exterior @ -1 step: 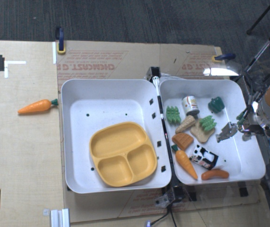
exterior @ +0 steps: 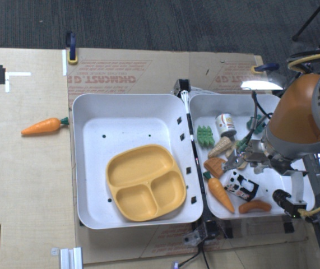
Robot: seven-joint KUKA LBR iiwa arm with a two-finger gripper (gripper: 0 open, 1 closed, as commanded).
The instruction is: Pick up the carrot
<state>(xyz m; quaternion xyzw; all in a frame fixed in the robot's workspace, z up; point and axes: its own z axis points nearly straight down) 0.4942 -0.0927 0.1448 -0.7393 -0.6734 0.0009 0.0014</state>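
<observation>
An orange carrot (exterior: pixel 220 195) with a green top lies at a slant near the front left of the right bin (exterior: pixel 305 198). A second carrot (exterior: pixel 43 126) rests on the bench outside the bins, at the far left. My gripper (exterior: pixel 237 160) hangs low over the middle of the right bin, above and to the right of the bin's carrot, close to a brown food piece (exterior: pixel 214 165). Nothing is seen held in it. The grey arm with its orange band (exterior: pixel 300 114) covers the bin's right part.
The right bin also holds a small can (exterior: pixel 225 125), a green toy (exterior: pixel 205 136), a tan wedge (exterior: pixel 219 147), a black-and-white item (exterior: pixel 241 187) and a reddish sausage (exterior: pixel 255 207). A yellow divided plate (exterior: pixel 145 181) lies in the left bin (exterior: pixel 92 150).
</observation>
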